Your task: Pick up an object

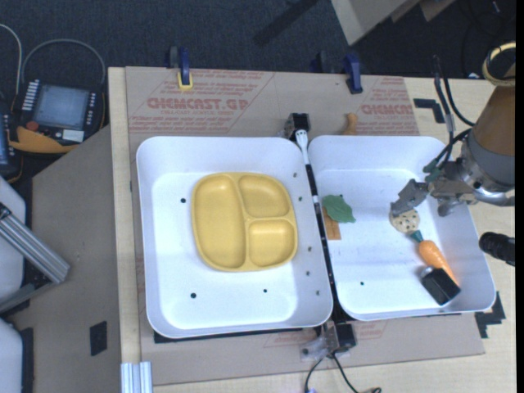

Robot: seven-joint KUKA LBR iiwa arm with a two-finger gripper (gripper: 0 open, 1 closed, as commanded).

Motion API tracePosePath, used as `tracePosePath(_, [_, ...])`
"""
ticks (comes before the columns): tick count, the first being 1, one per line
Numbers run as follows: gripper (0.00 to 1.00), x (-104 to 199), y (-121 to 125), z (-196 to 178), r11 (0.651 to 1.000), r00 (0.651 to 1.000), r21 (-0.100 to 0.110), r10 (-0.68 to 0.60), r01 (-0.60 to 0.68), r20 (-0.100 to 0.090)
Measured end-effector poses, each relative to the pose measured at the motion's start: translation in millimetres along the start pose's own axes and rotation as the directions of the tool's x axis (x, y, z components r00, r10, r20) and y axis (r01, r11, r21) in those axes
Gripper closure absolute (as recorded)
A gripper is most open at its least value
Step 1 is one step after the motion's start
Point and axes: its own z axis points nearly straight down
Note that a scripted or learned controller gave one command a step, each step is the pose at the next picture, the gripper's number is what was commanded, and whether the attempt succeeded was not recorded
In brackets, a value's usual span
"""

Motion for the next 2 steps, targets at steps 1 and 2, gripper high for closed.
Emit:
tracePosePath(1, [0.0, 0, 2, -5, 1.0, 1.0, -0.011, -0.003, 0.003, 0.002])
tracePosePath(2, [0.0, -2, 11, 46, 1.0, 1.0, -0.003, -0.002, 0.002, 0.0])
